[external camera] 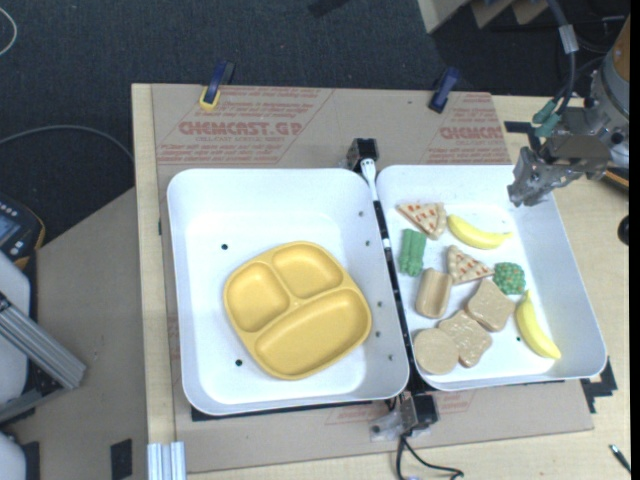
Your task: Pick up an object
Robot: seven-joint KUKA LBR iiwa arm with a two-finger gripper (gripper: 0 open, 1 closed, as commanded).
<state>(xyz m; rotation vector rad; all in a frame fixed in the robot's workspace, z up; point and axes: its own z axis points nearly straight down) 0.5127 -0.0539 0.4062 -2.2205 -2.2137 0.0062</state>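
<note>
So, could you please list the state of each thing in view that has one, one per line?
gripper: above the right bin's far right corner, holding nothing that I can see
yellow divided plate: flat in the left bin, right side up, compartments bare
left bin: holds the plate
right bin: holds a cluster of toy food
upper banana: lying flat
lower banana: lying by the right wall

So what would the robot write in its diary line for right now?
hand: above right bin's far right corner | holding: nothing seen | toy food: in right bin | yellow tray: in left bin | pick: not yet done
</note>
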